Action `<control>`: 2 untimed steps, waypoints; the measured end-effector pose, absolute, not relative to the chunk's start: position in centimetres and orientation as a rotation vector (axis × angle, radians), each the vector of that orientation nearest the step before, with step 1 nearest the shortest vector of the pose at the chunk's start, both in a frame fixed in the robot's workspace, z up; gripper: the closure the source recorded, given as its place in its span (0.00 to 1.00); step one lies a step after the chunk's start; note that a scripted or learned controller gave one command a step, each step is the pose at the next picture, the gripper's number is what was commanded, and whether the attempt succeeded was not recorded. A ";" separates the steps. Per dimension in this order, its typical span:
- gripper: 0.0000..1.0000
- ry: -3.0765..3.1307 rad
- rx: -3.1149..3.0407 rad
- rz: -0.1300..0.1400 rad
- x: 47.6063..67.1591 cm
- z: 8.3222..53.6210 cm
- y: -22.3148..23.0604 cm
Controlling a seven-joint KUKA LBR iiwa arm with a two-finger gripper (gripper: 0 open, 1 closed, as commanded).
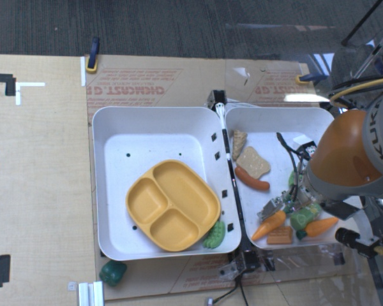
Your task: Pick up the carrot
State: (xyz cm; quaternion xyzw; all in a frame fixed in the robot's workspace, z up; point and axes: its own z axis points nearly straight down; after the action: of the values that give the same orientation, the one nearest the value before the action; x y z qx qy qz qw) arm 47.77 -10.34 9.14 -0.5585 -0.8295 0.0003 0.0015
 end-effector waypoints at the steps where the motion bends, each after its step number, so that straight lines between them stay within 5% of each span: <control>1: 1.00 -2.603 -1.766 -0.001 48.0 10.1 -10.5; 2: 0.00 -2.603 -1.765 -0.001 48.0 10.1 -10.5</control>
State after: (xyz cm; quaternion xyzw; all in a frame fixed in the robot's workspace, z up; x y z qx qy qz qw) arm 48.02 -10.48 10.05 -0.5612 -0.8277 -0.0002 -0.0018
